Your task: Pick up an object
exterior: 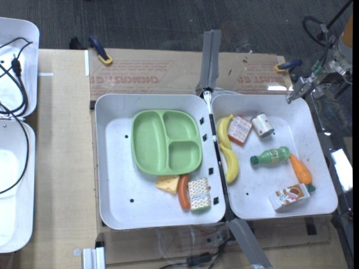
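Gripper (297, 92) above right bin's (317, 150) far corner; finger state: cannot tell. Bottle (270, 157): light, rigid, slick, rolls; grasp mid-body.

Left bin (106, 167): tray (166, 140), sausage (183, 191) before it. Right bin (320, 150): bananas (227, 150) left, perhaps carton (289, 197) front.

The bench (61, 150) carries two white bins side by side, touching: the left bin (112, 200) and the right bin (320, 167). A cardboard sheet (151, 74) lies flat along its far edge, held by clamps (100, 50).
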`<state>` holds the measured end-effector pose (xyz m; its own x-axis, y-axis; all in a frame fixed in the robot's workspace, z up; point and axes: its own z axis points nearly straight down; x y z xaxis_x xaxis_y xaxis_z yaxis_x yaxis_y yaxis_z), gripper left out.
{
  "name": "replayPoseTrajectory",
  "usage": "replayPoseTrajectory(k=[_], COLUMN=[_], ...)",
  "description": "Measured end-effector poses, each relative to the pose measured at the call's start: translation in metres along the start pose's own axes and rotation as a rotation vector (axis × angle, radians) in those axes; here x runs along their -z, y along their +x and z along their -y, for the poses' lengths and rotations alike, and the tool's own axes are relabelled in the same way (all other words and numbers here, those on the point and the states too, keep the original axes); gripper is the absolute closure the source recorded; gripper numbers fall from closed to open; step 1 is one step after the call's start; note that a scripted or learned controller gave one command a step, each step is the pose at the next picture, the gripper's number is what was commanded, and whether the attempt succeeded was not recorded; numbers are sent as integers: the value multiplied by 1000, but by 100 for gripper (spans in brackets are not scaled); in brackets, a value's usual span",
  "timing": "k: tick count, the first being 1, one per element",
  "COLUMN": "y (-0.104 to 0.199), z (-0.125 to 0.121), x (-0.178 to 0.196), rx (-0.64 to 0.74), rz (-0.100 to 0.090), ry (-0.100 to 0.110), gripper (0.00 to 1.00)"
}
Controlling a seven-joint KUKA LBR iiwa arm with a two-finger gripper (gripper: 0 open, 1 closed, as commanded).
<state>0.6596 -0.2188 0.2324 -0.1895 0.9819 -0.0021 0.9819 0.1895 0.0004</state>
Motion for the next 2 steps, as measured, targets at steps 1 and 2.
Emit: replayPoseTrajectory(k=[1, 2], y=[13, 22], z=[48, 100], x=[-137, -140], rx=[15, 374], rz=[-11, -1], ry=[1, -1], gripper=[0, 0])
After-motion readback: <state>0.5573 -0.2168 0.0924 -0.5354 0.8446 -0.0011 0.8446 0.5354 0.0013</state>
